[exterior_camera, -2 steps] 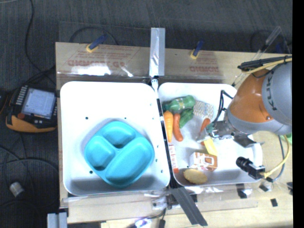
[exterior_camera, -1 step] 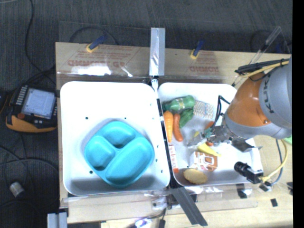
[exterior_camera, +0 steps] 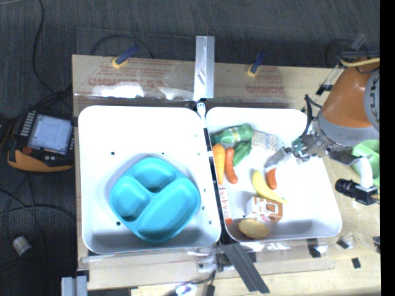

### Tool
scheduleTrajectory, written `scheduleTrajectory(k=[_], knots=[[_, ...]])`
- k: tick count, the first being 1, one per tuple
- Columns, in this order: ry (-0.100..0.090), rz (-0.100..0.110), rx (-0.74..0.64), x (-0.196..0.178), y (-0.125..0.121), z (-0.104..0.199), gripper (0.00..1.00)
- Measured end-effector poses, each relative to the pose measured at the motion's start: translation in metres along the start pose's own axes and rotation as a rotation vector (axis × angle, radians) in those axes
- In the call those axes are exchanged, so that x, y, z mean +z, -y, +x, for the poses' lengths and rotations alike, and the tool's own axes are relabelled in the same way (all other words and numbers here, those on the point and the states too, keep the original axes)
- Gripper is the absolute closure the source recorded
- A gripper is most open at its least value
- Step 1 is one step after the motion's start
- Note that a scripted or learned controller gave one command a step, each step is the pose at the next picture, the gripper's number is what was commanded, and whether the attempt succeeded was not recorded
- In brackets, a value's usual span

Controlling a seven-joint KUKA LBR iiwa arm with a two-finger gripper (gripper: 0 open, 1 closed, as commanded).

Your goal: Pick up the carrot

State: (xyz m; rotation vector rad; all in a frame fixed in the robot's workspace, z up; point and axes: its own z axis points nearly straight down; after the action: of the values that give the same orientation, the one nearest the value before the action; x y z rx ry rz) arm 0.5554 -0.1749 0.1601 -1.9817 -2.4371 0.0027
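Over the right bin point(exterior_camera: 321, 184) my gripper point(exterior_camera: 275, 160) hangs low, its grey fingers stretched toward the food from the right; whether they are parted or closed I cannot tell from this slant, and I see nothing between them. Just below the tip lies a small red-orange piece point(exterior_camera: 271, 178), perhaps a sausage, touching the top of the banana point(exterior_camera: 264, 189). Beside the gripper, toward the bin's back wall, sits a speckled grey-white item point(exterior_camera: 264, 141) and the green vegetables point(exterior_camera: 236, 135). The carrot point(exterior_camera: 219, 160) lies lengthwise against the divider, on the bin's left side, touching a red-orange sausage-like piece point(exterior_camera: 231, 166) next to it. Nearer the front are a printed carton point(exterior_camera: 266, 209) and a brown, potato-like lump point(exterior_camera: 253, 228). The left bin point(exterior_camera: 99, 122) carries a blue sectioned plate point(exterior_camera: 154, 196).

I judge this as the approach step: the carrot is untouched and the gripper sits well short of it. Next I'd want to move left across the bin, line the fingers across the carrot's narrow width, and come down without catching the neighbour or the wall.
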Motion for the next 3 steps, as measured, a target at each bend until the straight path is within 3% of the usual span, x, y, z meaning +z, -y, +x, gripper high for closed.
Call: scheduleTrajectory(k=[1,2,3], knots=[[0.006,-0.011,-0.174,0.07,0.03,0.014,0.0],[0.001,-0.001,-0.204,0.006,-0.005,-0.037,0.0],[-0.001,-0.001,-0.313,0.027,0.073,-0.008,0.0]])
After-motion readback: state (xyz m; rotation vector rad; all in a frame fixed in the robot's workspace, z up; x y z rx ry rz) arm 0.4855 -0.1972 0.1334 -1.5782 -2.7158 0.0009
